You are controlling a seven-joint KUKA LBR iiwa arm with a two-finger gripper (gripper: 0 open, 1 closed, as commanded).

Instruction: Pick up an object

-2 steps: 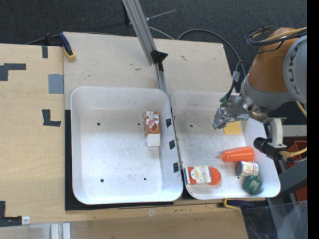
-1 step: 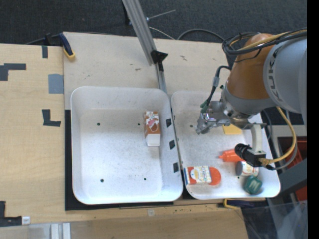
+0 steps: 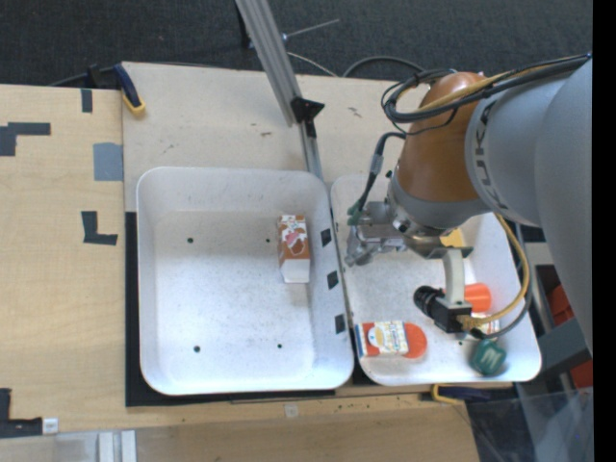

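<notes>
The pick looks not yet done: the gripper (image 3: 364, 246) sits low over the left side of the right bin (image 3: 395, 292), beside the wall shared with the left bin (image 3: 212, 287), nothing visibly in it, and I cannot tell whether it is released or clenched. A small carton (image 3: 294, 246) lies just across that wall, an orange-and-white packet (image 3: 392, 339) and a green object (image 3: 488, 357) lie at the right bin's near edge; grasping and lifting one remains
</notes>
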